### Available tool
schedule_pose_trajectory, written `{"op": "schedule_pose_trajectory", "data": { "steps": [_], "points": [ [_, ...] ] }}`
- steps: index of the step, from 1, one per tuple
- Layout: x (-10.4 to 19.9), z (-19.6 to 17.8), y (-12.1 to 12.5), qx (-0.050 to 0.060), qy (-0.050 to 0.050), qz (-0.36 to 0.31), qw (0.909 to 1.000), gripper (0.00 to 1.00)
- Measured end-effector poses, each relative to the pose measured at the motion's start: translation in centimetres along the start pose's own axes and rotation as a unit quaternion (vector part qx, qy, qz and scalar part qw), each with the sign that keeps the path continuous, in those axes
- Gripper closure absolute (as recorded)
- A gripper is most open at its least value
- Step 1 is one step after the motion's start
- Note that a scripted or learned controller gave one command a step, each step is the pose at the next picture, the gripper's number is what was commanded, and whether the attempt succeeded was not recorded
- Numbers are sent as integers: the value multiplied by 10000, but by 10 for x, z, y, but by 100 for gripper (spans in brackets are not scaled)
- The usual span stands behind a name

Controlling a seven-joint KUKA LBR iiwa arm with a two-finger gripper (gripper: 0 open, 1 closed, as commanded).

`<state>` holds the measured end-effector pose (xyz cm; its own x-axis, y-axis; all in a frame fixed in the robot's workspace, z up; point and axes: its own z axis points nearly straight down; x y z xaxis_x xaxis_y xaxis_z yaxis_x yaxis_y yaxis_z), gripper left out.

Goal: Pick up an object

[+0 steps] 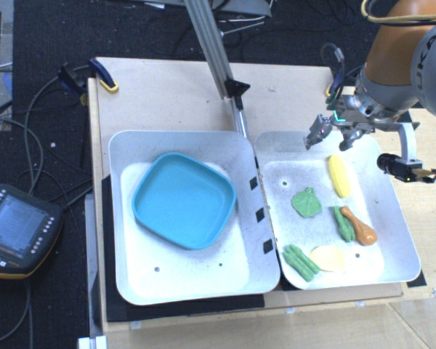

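- Objects for picking are gathered in the right bin (392,217), and none is seen between the gripper's fingers.
- At the far left, on the dark floor, a handheld control pendant (18,227) is seen, with cables trailing above it.
- On the wooden bench (167,93), a yellow-and-blue clamp (102,77) is fixed at the rear left corner.
- Within the left bin (131,267), a blue square plate (184,200) is set, slightly turned from the bin's edges.
- A grey metal strut (211,42) is seen slanting down from the top to the seam between the two bins.
- Along the right bin's near edge, a green pea pod (300,262) is laid, and a pale flat round piece (328,258) lies just beside it, possibly touching.
- A green leaf-shaped item (307,202) is placed near the bin's middle.
- A yellow corn-like piece (339,175) is laid toward the far side, lengthwise.
- A green pickle-like item (344,222) and a brown drumstick shape (361,229) are set side by side, touching as far as can be judged.
- The gripper (331,138) is held over the right bin's far edge, just behind the yellow piece, with its fingers spread apart and nothing between them.
- The arm (403,42) is carried in from the right, its orange band uppermost.
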<state>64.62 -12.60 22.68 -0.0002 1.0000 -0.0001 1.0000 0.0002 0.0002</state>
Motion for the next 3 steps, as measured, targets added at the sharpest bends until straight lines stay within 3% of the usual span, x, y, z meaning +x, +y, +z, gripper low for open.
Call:
{"op": "schedule_pose_trajectory", "data": {
  "steps": [1, 3],
  "points": [
    [0, 0, 0, 1, 0, 0, 10000, 0],
    [9, 88, -8, 19, 3, -1, 10000, 0]
  ]
}}
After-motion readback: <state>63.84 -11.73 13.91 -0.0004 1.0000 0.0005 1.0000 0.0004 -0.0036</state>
